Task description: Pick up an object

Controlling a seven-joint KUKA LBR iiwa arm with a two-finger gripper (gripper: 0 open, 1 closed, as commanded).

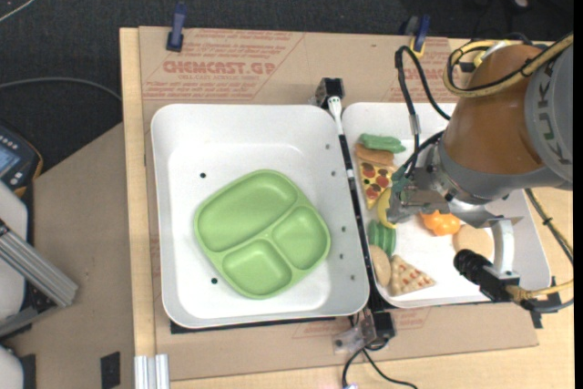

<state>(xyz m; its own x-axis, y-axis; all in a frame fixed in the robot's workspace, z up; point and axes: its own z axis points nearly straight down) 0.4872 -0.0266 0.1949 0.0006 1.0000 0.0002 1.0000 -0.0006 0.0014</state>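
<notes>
Glossy green plate (pixel 262 234), three moulded compartments, rounded corners

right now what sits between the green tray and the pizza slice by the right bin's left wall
In the camera view, bare white floor of the left bin, then the black divider strip where the two bins meet, separates the green tray from the pizza slice.

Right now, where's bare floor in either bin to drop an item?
Left bin: bare white along the far wall and the left wall, around the green divided tray. Right bin: crowded, with the pizza slice, orange piece and cracker wedge packed under the arm.
</notes>
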